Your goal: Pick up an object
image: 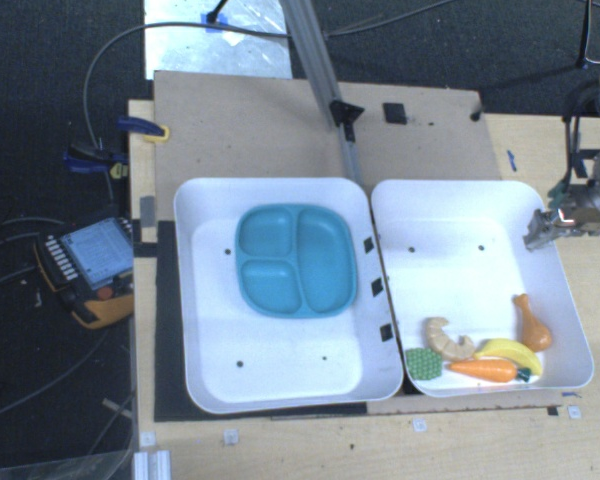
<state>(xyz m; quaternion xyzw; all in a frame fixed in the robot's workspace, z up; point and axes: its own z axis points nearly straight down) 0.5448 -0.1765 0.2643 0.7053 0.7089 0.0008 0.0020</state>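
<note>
In the right bin (450, 228), toy foods lie bunched at the near edge: an orange carrot (483, 370), a yellow banana (510, 351), a tan shrimp-like piece (445, 338), a green piece (424, 364) and an orange drumstick (531, 322). My gripper (542, 228) hangs at the right bin's far right rim, well behind the foods, with nothing visible in it.
The left bin (205, 358) holds a blue divided plate (297, 259). A slanted metal pole (315, 48) crosses the board behind the bins. Clamps (140, 128) and a handheld device (88, 258) lie off the bench's left.
</note>
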